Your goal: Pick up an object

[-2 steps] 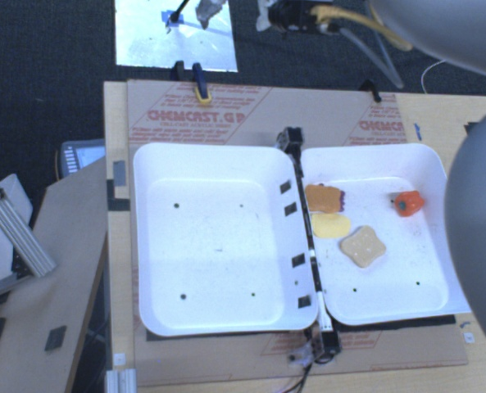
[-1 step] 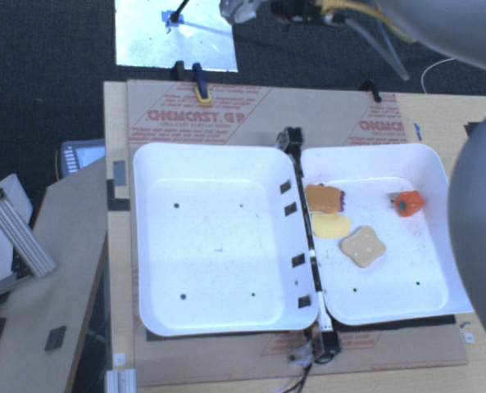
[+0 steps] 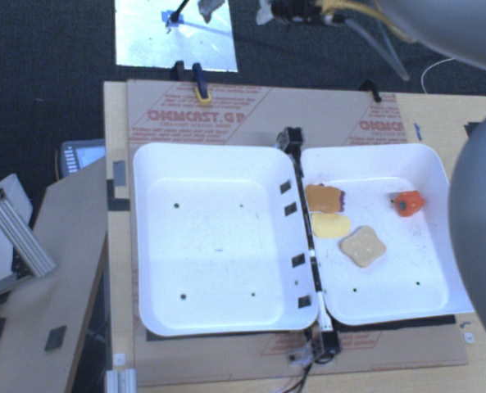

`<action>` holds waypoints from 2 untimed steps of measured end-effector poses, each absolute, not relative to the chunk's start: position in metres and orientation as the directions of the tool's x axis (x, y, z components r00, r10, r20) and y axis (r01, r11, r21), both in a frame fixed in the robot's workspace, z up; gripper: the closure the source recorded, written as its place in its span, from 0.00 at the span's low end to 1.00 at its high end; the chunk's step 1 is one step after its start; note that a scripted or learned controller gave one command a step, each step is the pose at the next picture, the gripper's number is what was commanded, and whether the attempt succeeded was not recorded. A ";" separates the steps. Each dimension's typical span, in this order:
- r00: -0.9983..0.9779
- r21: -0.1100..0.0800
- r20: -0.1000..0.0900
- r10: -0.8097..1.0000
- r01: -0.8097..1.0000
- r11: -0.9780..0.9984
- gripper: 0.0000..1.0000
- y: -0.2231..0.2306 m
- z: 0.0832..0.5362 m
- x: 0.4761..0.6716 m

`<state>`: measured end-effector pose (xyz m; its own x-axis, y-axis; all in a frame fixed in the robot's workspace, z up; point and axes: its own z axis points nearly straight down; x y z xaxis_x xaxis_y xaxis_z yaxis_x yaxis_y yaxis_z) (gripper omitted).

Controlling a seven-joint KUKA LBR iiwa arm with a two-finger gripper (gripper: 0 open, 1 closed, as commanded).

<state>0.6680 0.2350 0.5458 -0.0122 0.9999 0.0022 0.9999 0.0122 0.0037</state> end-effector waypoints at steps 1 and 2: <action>-0.016 0.007 0.004 1.000 1.000 0.016 1.00 0.235 0.558 0.668; -0.017 0.006 0.003 1.000 1.000 0.017 0.00 0.235 0.557 0.668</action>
<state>0.6678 0.2355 0.5570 -0.0170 0.9999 0.0031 0.9998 0.0170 0.0056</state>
